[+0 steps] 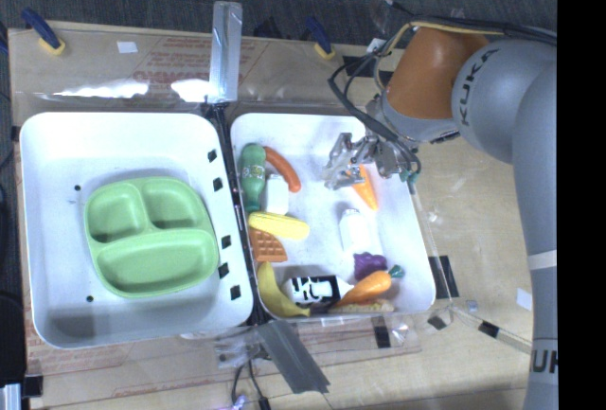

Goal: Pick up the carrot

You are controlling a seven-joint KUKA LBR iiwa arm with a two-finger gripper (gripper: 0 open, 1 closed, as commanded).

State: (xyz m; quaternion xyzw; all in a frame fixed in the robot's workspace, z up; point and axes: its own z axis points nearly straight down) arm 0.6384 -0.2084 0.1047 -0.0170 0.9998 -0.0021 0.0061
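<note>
Gripper (352, 164) sits low over the far-right part of the right bin (317, 126), fingers pointing down, right against a small carrot (366, 189). Can't tell how far open they are, or whether the carrot is actually between them. Second carrot (369, 288) lies near the bin's near wall, beside the banana (275, 294).

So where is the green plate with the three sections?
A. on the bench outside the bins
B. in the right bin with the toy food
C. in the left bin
C: the green divided plate lies alone on the floor of the left bin.
</note>
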